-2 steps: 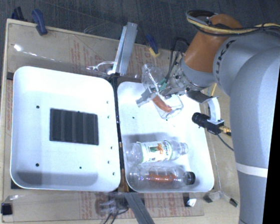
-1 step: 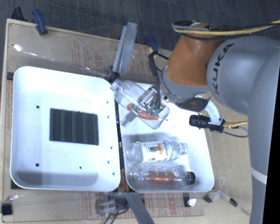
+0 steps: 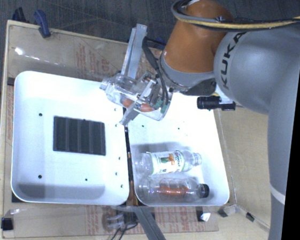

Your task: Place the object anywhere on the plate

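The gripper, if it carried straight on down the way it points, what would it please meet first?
Probably the seam between the left bin and right bin: the gripper, with a clear bottle at it, hangs there. Depth is unclear.

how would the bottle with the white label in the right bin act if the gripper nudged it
The labelled bottle lies on its side, so it would probably roll. It looks like clear thin plastic, likely light and slick. It rests against the other bottle, which may shift too.
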Available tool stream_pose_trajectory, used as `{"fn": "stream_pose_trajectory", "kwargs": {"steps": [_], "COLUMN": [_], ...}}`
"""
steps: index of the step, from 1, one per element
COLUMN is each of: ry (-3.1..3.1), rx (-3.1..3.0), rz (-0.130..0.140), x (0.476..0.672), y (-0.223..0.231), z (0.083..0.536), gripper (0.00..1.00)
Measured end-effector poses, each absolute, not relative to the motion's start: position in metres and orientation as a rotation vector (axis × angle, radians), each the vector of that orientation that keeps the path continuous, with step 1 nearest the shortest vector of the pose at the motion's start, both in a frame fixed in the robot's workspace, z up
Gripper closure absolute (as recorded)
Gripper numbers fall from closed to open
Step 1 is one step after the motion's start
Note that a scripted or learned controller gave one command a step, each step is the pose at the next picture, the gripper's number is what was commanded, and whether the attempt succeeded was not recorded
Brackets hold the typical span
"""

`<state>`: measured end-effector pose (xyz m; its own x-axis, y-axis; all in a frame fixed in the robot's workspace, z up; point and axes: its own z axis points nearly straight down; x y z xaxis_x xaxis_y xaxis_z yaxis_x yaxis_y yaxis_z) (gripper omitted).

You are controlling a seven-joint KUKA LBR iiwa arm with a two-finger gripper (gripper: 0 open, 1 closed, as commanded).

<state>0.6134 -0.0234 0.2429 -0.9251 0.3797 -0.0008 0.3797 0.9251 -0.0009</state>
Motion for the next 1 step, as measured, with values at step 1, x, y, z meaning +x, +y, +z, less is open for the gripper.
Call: {"fn": "stream_pose_trajectory", "kwargs": {"steps": [1], "ry": [3.119], "rx": [0.406], "rz": [-0.002], "x": [0.6114], "y": [-0.0312], "z": [0.2131], "gripper": [1.00]}}
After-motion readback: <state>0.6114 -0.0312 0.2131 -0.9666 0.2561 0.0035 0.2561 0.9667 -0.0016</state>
